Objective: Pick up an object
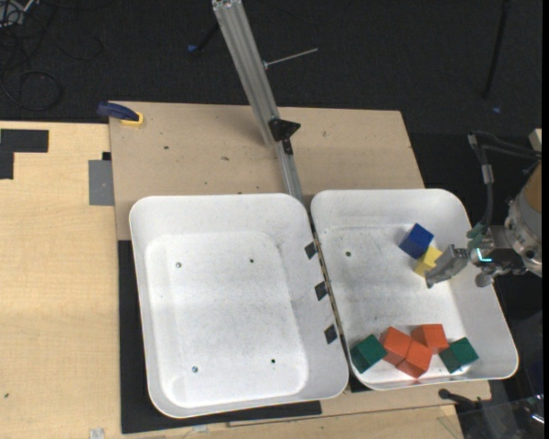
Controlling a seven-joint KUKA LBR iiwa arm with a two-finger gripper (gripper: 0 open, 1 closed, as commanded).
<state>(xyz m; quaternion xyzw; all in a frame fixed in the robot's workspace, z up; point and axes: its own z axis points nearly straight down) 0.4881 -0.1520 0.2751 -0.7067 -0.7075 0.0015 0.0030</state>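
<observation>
In the right bin [384,210] a blue block [417,240] lies beside a yellow block [427,262], the two touching. Near the bin's front edge sits a cluster of three orange blocks [412,346] with a green block [368,350] to their left and another green block [458,354] to their right. My gripper [462,273] hangs over the bin's right side, just right of the yellow block. It is open, one finger [439,272] close to the yellow block, and nothing is between the fingers.
The left bin [221,218] adjoins the right one, with black clips [320,290] along the shared edge. A slanted aluminium bar [252,71] rises behind the bins. A blue-and-yellow clamp [121,113] sits at the board's far left corner.
</observation>
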